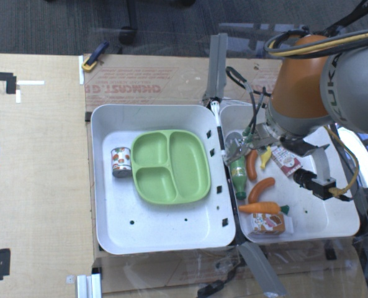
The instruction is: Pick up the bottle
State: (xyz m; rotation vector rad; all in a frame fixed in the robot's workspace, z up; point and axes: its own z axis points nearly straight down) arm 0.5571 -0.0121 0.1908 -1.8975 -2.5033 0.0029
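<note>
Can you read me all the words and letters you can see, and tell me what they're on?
"KUKA", partly seen, on the grey arm.
Red printed words on the cardboard behind the bins: upside down, too blurred to read.
Can label: too small to read.
Packet label: too blurred to read.

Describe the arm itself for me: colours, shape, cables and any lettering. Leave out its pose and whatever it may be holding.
The arm is a thick, rounded grey body with a broad orange band above the wrist. Dark lettering runs down its grey shell, cut off by the picture's edge. Black and yellow cables loop over the top of it, and thin dark wires trail down to the gripper, a small metal and black assembly.
</note>
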